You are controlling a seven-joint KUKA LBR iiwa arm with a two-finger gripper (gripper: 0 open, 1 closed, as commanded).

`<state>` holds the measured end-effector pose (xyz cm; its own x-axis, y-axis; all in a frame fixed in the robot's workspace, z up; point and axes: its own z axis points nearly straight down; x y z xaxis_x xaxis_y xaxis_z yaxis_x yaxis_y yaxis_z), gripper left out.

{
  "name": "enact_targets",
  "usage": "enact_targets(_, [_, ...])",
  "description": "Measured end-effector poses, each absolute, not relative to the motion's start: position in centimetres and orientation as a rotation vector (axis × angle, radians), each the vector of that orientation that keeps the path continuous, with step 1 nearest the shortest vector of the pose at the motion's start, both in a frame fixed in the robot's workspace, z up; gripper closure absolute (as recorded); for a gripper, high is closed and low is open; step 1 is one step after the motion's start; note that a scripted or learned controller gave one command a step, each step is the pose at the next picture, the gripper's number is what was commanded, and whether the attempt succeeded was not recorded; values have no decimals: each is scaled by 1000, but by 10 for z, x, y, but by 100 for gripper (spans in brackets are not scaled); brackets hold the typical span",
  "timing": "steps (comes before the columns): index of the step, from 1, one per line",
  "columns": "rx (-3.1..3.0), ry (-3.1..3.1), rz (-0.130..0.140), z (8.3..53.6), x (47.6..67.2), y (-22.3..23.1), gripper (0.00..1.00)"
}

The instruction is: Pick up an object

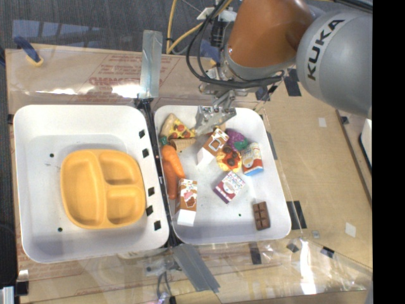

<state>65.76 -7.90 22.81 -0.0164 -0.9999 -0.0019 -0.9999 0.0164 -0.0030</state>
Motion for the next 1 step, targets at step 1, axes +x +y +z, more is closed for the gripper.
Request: enact_targets(1, [-2439,1977,-1,200,657,-162,100])
